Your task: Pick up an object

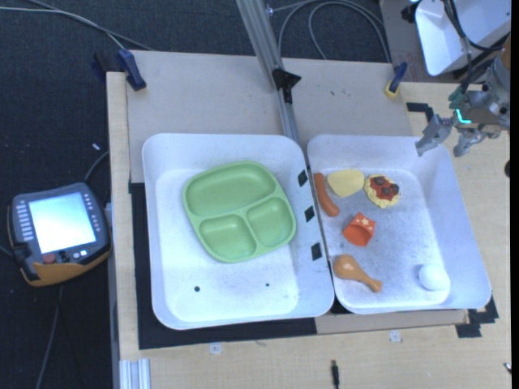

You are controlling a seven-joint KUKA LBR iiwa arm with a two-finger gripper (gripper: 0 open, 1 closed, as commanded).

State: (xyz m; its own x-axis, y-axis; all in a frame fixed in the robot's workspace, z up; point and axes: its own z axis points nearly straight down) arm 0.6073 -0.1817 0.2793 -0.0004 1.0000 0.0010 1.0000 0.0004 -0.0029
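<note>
Toy food, five pieces in all, lies loose in the right bin: one sausage near the left wall, one yellow wedge just beside it, one small pizza piece, one orange cup in the middle, one drumstick and one white egg by the front right corner — six, counting the egg. The gripper hangs with fingers spread and nothing between them, over the bin's far right rim, apart from every piece. Bare floor lies along the right wall. One green divided plate sits in the left bin.
</note>
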